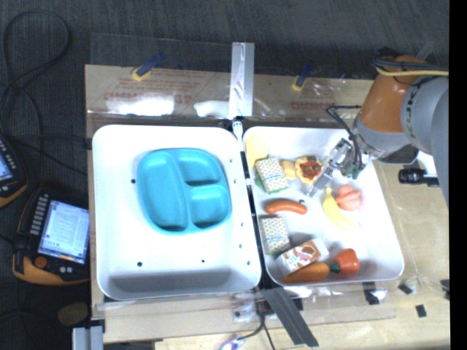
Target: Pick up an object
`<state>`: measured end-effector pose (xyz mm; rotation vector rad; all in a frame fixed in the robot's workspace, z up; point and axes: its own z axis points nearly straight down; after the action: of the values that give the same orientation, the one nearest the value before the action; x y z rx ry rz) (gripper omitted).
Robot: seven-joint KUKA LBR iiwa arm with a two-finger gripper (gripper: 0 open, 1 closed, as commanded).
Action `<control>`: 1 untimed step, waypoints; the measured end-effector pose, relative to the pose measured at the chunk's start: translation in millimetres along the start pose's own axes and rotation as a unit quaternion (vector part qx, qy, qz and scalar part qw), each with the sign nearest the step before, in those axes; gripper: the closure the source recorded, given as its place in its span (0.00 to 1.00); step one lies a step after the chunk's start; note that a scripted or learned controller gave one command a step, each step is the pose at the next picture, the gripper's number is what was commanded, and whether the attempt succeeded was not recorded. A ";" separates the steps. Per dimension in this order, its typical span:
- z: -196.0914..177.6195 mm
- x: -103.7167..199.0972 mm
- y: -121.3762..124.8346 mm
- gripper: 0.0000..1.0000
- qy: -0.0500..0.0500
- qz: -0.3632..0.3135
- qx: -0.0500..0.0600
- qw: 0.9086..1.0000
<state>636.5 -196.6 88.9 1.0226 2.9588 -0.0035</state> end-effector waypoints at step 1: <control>0.8 -6.4 35.1 0.00 0.002 0.217 0.002 0.976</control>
<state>663.2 -173.0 88.2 1.6430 2.6692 -0.0035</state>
